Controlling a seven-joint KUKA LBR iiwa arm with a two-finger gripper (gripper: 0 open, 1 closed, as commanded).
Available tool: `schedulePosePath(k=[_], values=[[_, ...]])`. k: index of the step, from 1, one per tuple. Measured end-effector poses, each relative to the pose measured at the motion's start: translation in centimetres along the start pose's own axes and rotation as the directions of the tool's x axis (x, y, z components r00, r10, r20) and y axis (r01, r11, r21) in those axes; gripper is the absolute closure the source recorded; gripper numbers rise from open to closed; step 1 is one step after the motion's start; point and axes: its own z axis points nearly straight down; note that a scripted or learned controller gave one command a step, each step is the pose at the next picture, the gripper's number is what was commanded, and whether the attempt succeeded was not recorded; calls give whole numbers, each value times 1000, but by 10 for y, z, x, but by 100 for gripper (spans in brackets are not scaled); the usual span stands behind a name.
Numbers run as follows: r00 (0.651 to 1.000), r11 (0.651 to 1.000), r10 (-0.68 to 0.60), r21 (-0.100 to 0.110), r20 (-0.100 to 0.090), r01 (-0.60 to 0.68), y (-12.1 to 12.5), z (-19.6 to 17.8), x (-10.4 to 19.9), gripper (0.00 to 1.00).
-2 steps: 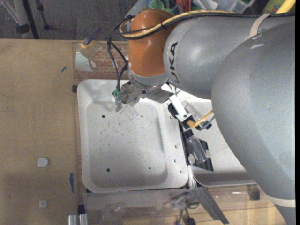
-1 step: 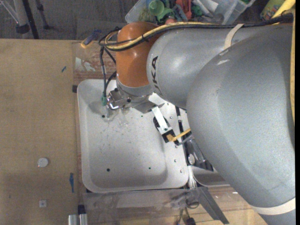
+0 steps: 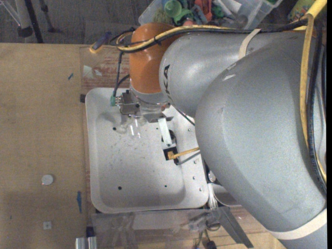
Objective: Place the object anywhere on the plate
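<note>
Arm (image 3: pixel 259 139) is seen nearest, its grey bulk masking much of the bench. Beyond it the gripper (image 3: pixel 130 127) is poised low over the white bin (image 3: pixel 140 175); whether the jaws are clenched cannot be told. The object is perhaps hidden beneath, so weight and hold point cannot be judged.

White bin (image 3: pixel 104 191) on wooden desk (image 3: pixel 36 113) — a few dark specks on its floor. Small grey disc (image 3: pixel 47 179) on desk, left of bin, well apart. Clear box (image 3: pixel 249 9) w/ coloured toys — top of view, past desk edge.
</note>
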Motion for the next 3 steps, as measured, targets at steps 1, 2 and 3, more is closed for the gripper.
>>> schedulePosePath(k=[1, 2, 3], values=[[974, 974, -227, 6, -1, 227, 44, -15, -2, 100], [987, 986, 163, 42, -2, -163, 37, 47, 6, 100], [925, 925, 381, 5, 2, -381, 12, 28, 12, 100]])
